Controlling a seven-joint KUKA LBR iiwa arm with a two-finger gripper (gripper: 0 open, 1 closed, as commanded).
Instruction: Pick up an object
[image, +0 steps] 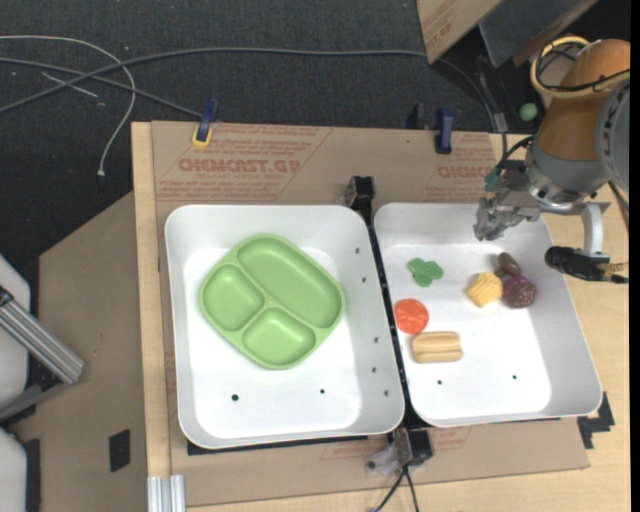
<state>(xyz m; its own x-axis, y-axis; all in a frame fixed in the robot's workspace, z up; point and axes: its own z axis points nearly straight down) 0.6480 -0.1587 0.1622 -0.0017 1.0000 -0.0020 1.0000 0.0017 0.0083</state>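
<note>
Five food toys (485, 290), right bin (540, 395), tool (492, 226) above

The brown board (300, 160) under the bins carries red printed lettering reading roughly "CHEMCAST GP"; the same print repeats, partly hidden, near its right end.
</note>
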